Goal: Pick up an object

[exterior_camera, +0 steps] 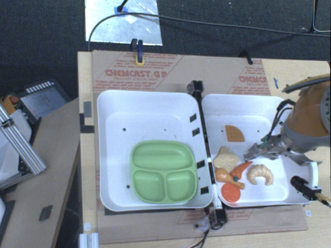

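The arm enters from the right, its jaws low over the right bin; I cannot tell how far apart they stand, or whether they hold anything. Just near of them lies a pale croissant. To its left sit a carrot, a beige lump and a red disc, clustered together. An orange wedge lies farther back. The left bin holds a green divided tray.
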`<state>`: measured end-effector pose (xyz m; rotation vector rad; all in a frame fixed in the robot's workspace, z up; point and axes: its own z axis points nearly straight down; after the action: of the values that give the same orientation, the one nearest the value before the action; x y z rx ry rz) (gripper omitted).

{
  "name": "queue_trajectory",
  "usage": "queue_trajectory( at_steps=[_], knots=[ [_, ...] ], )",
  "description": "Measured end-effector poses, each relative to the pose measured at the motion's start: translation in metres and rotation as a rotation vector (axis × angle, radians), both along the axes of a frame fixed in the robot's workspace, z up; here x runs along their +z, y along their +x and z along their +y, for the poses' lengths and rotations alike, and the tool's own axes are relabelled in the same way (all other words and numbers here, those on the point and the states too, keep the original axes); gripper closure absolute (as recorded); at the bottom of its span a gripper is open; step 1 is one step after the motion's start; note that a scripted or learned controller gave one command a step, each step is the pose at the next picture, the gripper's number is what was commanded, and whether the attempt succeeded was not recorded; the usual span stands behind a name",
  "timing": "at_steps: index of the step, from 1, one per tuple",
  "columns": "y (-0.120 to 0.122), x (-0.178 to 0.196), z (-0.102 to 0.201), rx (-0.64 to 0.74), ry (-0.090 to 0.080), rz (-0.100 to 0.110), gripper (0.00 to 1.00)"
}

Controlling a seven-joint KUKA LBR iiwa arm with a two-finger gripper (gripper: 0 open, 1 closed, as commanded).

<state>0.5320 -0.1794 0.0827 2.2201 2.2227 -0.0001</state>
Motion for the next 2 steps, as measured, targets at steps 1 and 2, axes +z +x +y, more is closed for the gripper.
queue_trajectory(
  at_steps=[1, 2],
  knots=[
    [0.001, 0.013, 0.000, 0.001, -0.002, -0.004, 1.00],
    [0.004, 0.058, -0.007, 0.002, -0.002, -0.006, 1.00]
  ],
)
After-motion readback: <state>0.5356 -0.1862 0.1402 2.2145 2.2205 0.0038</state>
